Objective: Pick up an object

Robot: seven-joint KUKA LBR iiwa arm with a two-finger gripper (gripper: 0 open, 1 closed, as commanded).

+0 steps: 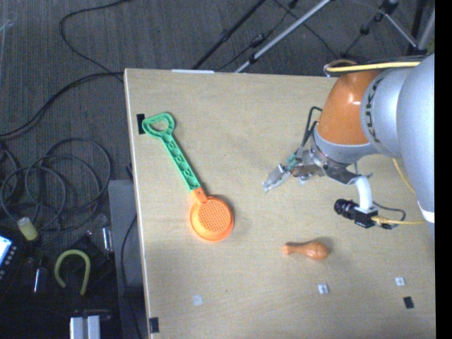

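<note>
On the desk [233, 104] we see a light, stiff strainer [192, 182]; grab its thin green handle. We cannot tell the gripper's [272, 182] state.

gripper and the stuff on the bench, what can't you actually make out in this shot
- Gripper: small and blurred in the camera view, so its finger state cannot be read.
- Arm: cut off by the right edge.
- Orange peg-shaped object: too small and soft to identify.
- Strainer with green handle: the mesh detail is blurred.
- Small marks near the bottom: too tiny to tell what they are.
</note>
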